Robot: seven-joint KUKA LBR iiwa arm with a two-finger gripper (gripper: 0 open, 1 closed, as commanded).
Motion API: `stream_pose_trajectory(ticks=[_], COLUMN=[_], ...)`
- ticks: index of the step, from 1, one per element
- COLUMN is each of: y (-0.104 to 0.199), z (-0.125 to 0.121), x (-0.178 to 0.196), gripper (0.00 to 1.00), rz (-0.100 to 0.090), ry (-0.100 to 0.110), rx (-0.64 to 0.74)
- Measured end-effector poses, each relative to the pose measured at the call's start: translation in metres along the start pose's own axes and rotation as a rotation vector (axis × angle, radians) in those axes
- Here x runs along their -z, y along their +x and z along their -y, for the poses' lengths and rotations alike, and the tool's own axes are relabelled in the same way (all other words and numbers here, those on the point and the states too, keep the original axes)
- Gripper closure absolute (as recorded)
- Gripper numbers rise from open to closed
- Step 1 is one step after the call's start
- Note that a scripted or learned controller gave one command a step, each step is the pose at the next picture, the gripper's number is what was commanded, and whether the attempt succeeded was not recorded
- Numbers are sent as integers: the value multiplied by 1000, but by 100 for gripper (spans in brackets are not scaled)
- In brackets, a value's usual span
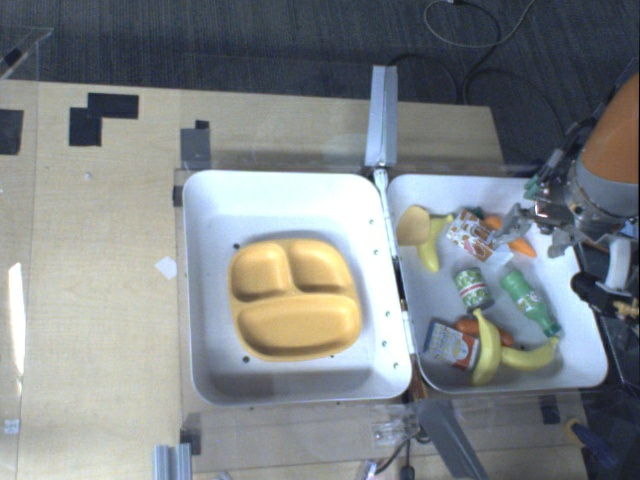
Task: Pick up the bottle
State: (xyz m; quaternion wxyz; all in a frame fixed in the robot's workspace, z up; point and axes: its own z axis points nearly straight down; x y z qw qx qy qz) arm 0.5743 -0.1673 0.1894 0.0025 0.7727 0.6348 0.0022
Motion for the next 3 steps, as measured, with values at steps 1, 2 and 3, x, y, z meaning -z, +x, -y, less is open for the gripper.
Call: stream_pose_trajectory(ticks=[1,2,3], y=[-32,-31,53], z=[21,19,17], x=[-94,-82,60], gripper=[0,100,100], rz=[0,-1,0], ry=[0,-4,0], rx=[-35,-34,-93])
